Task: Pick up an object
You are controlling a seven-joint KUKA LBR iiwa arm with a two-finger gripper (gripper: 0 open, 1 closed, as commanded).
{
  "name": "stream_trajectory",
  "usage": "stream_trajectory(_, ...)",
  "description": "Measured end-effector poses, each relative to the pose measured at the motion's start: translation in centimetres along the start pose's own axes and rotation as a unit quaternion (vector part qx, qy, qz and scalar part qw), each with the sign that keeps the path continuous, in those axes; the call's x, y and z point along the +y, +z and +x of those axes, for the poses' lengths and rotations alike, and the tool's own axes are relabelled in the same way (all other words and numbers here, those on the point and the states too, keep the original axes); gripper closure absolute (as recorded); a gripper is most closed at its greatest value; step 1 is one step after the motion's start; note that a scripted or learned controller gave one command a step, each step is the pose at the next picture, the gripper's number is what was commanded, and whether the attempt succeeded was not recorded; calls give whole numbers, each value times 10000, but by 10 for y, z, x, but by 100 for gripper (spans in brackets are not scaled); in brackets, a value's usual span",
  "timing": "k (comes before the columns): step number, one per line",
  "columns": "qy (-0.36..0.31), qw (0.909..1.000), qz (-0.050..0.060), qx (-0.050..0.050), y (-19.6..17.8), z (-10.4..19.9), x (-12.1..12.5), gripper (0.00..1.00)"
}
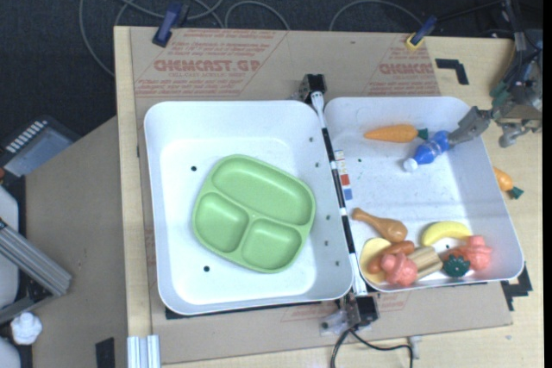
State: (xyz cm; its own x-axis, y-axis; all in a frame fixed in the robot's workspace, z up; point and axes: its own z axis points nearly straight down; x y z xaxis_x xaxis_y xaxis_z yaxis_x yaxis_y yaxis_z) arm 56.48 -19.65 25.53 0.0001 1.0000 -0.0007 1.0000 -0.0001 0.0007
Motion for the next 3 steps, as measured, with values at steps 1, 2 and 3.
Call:
stream_trajectory(1,-6,10000,5,2,86,10,92,0)
stream_trajectory(2,-5,10000,-51,-13,154,-6,104,0)
stream_trajectory(3,8,10000,12,2,171,-7,-13,0)
